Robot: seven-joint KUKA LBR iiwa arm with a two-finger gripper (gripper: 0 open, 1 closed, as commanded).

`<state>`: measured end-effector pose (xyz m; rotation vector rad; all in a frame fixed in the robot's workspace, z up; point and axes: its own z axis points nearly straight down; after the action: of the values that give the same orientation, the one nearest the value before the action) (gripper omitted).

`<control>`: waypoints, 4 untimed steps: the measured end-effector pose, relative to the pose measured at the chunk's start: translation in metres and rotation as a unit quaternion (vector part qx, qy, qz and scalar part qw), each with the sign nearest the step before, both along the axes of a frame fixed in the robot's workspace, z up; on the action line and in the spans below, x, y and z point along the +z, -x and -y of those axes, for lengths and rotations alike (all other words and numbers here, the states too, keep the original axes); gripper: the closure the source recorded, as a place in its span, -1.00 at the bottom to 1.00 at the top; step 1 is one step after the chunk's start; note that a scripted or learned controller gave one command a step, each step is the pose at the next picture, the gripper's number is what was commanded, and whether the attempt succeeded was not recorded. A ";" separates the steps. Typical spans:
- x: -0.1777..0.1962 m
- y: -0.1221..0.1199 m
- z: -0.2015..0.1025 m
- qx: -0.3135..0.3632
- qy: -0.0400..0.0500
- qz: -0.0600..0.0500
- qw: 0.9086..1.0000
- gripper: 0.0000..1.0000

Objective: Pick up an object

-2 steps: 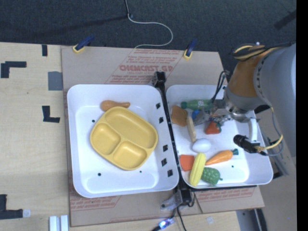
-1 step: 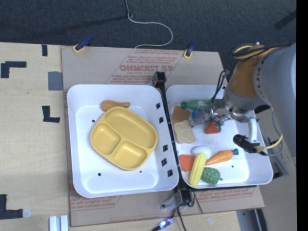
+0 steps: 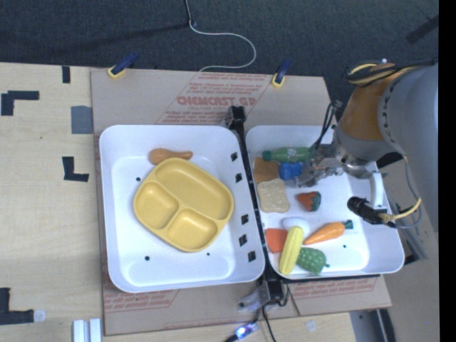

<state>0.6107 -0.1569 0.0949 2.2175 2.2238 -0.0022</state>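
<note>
My gripper (image 3: pixel 314 172) hangs low over the back of the right bin (image 3: pixel 377 262), just right of a blue toy (image 3: pixel 291 170) and a green bottle (image 3: pixel 288 153) lying on its side. A red strawberry-like piece (image 3: pixel 308 201) sits just in front of the gripper. Nearer the front lie a bread slice (image 3: pixel 273 196), a carrot (image 3: pixel 326 233), a corn cob (image 3: pixel 291 249), a broccoli (image 3: pixel 311 261) and a red piece (image 3: pixel 274 239). A brown piece (image 3: pixel 263 169) rests at the bin's left wall.
The left bin (image 3: pixel 121 262) holds a yellow divided plate (image 3: pixel 184 204) and a brown drumstick (image 3: pixel 169 155) behind it. A black divider (image 3: pixel 246 191) separates the bins. The arm's grey body and orange band (image 3: pixel 363 112) loom over the right bin's far right corner.
</note>
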 end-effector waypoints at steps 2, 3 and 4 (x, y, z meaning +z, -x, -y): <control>0.087 -0.002 -0.010 0.000 -0.001 0.002 1.000 1.00; 0.132 -0.002 -0.011 -0.001 -0.001 0.002 1.000 1.00; 0.123 -0.017 -0.059 0.001 -0.001 -0.001 1.000 1.00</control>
<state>0.6276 -0.0978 0.2183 2.2162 2.2290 -0.0002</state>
